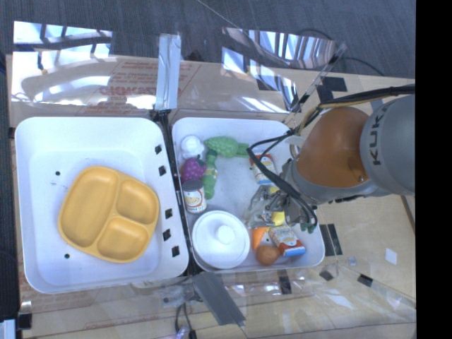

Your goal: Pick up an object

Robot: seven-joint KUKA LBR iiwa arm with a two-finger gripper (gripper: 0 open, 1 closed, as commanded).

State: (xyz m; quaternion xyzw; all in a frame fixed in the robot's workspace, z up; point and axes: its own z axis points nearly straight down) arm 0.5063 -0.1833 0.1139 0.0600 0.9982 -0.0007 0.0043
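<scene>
Objects for picking lie crowded in the right bin [296, 129], at the centre and lower right of the frame: a white bowl [220, 239], a small bottle [194, 198], purple grapes [193, 169], a green leafy item [224, 147], an orange fruit [267, 254] and a red-and-white packet [288, 243]. The left bin [28, 189] holds a yellow divided plate [107, 212]. The gripper [272, 207] hangs low over the right bin's lower right part, amid cables; whether its fingers are spread or pressed together cannot be told from this slant. The packet and the orange fruit lie just below the gripper in the frame, near it; contact cannot be confirmed. A sound grasp here probably calls for descending on one item alone, with the jaws straddling its narrow side, clear of the bowl rim and the bin wall; crowding risks a nudge instead of a hold
</scene>
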